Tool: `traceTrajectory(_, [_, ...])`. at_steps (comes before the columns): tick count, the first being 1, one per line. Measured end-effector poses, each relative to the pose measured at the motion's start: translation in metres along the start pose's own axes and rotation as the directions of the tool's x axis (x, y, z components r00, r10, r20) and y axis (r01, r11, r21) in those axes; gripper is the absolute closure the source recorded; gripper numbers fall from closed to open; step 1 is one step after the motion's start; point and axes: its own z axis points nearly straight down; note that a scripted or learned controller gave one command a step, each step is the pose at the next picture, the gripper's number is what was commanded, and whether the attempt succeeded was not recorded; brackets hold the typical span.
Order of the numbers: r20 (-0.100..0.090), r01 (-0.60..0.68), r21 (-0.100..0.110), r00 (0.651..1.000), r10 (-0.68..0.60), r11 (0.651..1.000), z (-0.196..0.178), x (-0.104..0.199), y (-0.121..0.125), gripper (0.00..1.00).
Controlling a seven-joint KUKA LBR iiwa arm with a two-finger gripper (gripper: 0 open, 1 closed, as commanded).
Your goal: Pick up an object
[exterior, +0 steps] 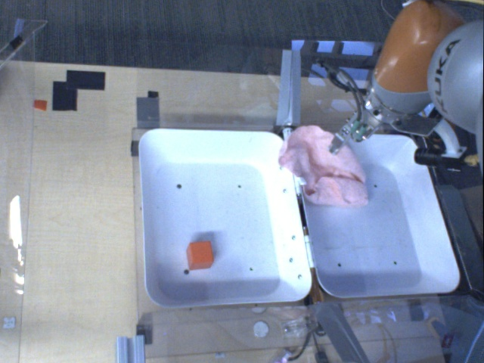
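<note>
Partly, pink cloth (327, 174) hides pincer (338, 144) tips.

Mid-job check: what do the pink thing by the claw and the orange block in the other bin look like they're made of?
Pink thing: soft cloth by the look, matte, since it lies crumpled in folds and drapes over the bin edge. Orange block: rigid, with flat faces and sharp corners, matte; foam, wood or plastic, the view can't settle which.

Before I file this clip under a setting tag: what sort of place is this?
Probably a robotics lab's test bench. A grey and orange industrial arm reaches over two shallow white plastic bins on a pale wooden bench; they hold just a small orange block and a crumpled pink cloth.
</note>
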Motion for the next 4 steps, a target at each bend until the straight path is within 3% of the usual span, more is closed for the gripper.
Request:
traceTrajectory(1, [0.0, -0.076, 0.001, 0.997, 0.076, 0.997, -0.031, -0.006, -0.021, 1.0])
traceTrajectory(2, [-0.004, -0.322, 0.007, 0.947, 0.322, 0.947, 0.0, 0.018, 0.0, 1.0])
traceTrajectory(3, [-0.003, -0.133, 0.004, 0.991, 0.133, 0.991, -0.002, 0.024, 0.029, 1.0])
traceTrajectory(4, [-0.004, -0.231, 0.006, 0.973, 0.231, 0.973, -0.004, 0.045, 0.017, 1.0])
